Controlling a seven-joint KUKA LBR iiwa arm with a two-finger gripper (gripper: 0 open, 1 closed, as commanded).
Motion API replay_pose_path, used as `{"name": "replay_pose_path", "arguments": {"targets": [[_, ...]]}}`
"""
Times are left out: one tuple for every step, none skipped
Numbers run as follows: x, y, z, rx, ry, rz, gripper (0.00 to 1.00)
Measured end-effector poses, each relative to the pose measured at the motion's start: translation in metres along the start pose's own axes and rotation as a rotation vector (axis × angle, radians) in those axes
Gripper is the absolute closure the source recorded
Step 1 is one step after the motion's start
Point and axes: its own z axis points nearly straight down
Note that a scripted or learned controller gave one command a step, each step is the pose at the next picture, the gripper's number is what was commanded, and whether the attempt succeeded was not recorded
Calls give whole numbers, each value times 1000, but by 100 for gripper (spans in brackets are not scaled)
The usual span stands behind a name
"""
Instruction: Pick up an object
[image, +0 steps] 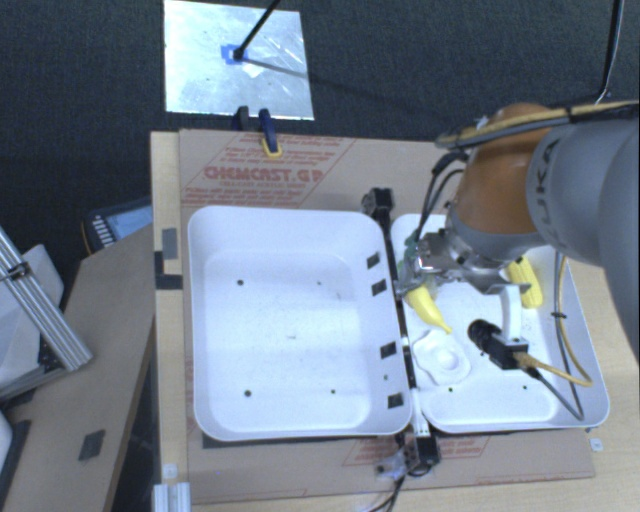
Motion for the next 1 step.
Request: {"name": "replay_pose_path", "arguments": {"targets": [[47, 0, 6, 5, -2, 2, 100]]}}
